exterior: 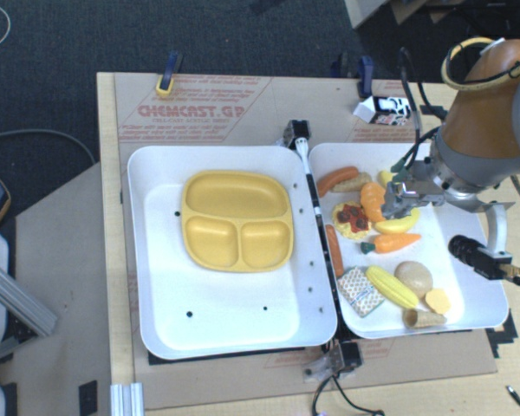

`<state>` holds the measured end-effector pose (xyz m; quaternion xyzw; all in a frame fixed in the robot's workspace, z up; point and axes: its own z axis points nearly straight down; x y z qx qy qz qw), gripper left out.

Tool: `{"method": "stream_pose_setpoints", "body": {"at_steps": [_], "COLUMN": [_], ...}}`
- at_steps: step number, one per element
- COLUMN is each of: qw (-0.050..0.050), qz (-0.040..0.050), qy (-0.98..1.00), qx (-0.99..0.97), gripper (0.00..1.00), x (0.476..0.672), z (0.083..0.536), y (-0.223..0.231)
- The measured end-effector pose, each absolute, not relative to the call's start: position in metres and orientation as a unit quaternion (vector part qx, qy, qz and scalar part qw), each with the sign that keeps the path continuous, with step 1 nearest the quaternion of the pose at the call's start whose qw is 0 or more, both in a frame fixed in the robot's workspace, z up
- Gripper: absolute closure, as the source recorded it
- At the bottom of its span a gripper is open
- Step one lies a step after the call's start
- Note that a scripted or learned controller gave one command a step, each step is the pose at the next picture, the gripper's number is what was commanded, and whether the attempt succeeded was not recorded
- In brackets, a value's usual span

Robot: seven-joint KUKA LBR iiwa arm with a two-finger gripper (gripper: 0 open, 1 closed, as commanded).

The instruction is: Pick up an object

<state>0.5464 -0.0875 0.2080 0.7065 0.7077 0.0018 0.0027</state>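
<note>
- Several plastic toy foods lay heaped in the right-hand shallow white bin (494,315); any one could serve as the pick.
- Nearest the grey two-finger gripper (401,199) was a curved yellow toy banana (399,224), directly below it in the camera view, its long axis running roughly left to right.
- Whether the claw was apart or together could not be told; nothing was seen clamped in it.
- An orange toy carrot (397,243) lay just beside the banana; a yellow corn cob (392,287), a tan potato-like piece (413,276) and a red sausage in a bun (340,180) sat further out.
- One yellow three-compartment plate (237,218) lay in the left-hand white bin (156,258), its compartments bare.
- Judgement: a short straight descent onto the banana appeared the likeliest move.
</note>
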Motion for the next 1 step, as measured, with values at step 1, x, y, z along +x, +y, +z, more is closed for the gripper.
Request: {"method": "stream_pose_setpoints", "body": {"at_steps": [1], "qw": [0.002], "qz": [0.0013], "qy": [0.708], "qx": [0.707], "gripper": [1.0], "x": [0.5475], "z": [0.226], "y": [-0.0872]}}
